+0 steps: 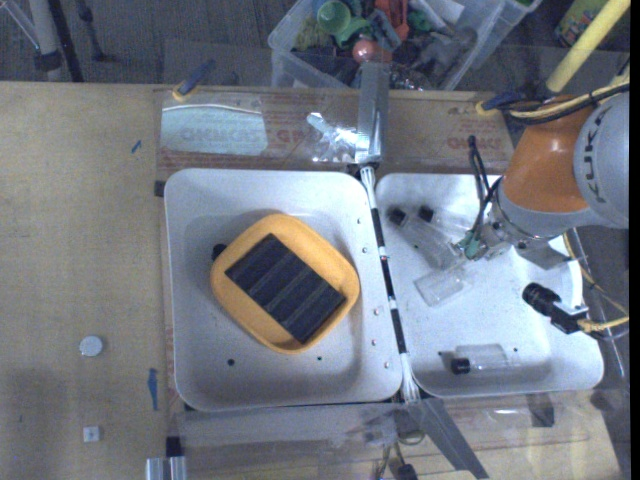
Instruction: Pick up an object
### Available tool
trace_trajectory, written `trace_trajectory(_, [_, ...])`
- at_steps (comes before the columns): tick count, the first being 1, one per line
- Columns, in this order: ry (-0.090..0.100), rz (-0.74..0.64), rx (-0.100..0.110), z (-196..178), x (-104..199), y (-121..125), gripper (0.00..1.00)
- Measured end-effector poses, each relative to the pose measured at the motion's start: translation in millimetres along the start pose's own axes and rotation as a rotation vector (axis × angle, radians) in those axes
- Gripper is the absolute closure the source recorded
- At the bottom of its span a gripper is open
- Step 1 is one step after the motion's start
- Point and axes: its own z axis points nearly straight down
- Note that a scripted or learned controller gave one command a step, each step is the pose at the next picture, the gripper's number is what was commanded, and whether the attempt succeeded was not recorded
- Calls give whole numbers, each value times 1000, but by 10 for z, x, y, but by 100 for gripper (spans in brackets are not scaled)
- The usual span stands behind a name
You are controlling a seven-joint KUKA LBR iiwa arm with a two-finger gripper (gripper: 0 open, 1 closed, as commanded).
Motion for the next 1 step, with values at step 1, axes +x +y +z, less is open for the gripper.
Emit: trace_trajectory(1, [0,0,0,1,0,-1,0])
